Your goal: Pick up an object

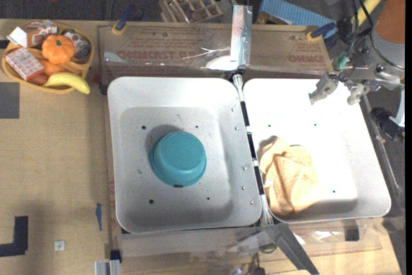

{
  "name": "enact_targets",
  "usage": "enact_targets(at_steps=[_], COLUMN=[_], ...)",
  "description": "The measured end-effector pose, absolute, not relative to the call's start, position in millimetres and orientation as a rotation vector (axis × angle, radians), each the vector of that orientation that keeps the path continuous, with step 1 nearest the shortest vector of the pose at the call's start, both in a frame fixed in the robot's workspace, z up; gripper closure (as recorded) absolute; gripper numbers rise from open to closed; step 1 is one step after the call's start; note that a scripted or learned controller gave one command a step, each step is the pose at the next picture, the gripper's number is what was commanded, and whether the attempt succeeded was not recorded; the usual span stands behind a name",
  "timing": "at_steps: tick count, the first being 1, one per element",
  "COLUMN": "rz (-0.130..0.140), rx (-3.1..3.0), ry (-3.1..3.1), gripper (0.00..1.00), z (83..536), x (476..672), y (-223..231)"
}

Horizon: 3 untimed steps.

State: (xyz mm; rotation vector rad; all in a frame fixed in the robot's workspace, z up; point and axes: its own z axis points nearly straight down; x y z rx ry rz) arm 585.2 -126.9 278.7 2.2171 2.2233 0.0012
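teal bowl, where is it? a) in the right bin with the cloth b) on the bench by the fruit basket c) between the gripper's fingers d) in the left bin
d: the teal bowl sits upside down on the floor of the left bin, while the tan cloth lies in the right bin.

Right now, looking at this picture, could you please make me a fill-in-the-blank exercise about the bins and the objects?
1. The teal bowl lies in the ____ bin.
2. The tan cloth lies in the ____ bin.
3. The gripper hovers above the ____ bin.
4. Beside the pumpkin lies a yellow ____.

Missing words: left; right; right; banana
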Motion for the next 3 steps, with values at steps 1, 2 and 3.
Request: enact_targets(at_steps=[1,2,3], rz=[0.000,0.001,0.008], rx=[2.329,2.289,2.051], ry=[2.109,2.150,2.374], gripper=[0.00,0.00,0.00], z=[186,122,88], x=[523.9,606.9,576.0], y=[-98,-114,-103])
